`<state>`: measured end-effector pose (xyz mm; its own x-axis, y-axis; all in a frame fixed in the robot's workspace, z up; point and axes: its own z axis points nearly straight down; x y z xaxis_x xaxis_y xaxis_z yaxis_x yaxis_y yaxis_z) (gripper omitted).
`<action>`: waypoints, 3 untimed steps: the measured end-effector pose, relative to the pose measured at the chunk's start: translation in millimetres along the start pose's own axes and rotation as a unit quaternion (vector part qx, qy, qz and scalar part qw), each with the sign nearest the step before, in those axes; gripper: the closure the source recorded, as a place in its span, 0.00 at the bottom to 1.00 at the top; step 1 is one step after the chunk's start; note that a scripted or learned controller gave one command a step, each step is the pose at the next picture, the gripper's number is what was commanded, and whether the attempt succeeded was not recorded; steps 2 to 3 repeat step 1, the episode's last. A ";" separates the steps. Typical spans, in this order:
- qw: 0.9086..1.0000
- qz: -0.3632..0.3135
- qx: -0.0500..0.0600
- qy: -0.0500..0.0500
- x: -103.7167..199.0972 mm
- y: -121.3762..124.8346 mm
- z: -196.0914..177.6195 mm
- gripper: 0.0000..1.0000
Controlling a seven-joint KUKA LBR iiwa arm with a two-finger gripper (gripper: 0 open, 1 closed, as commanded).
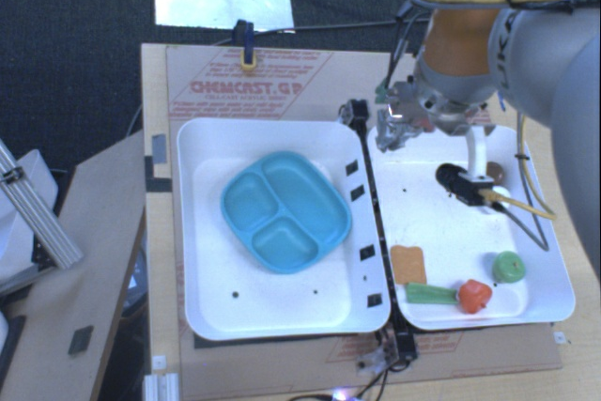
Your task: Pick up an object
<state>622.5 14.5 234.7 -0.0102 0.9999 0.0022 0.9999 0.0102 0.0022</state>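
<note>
Overhead, the gripper (392, 134) hovered near the right bin's (554, 291) far-left corner, finger state indiscernible; the orange tile (408, 264) lay well nearer the camera.

My arm (549, 42) is grey with a rounded orange band, cables looping over it above the right bin (554, 296).

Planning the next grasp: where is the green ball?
The green ball lies in the right bin, near its front right corner, just right of the orange toy.
</note>
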 end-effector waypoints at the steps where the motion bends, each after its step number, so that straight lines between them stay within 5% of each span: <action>1: 1.000 0.000 0.001 0.000 49.1 -9.7 6.1 1.00; 3: 1.000 0.000 0.001 0.000 49.1 -9.7 6.1 1.00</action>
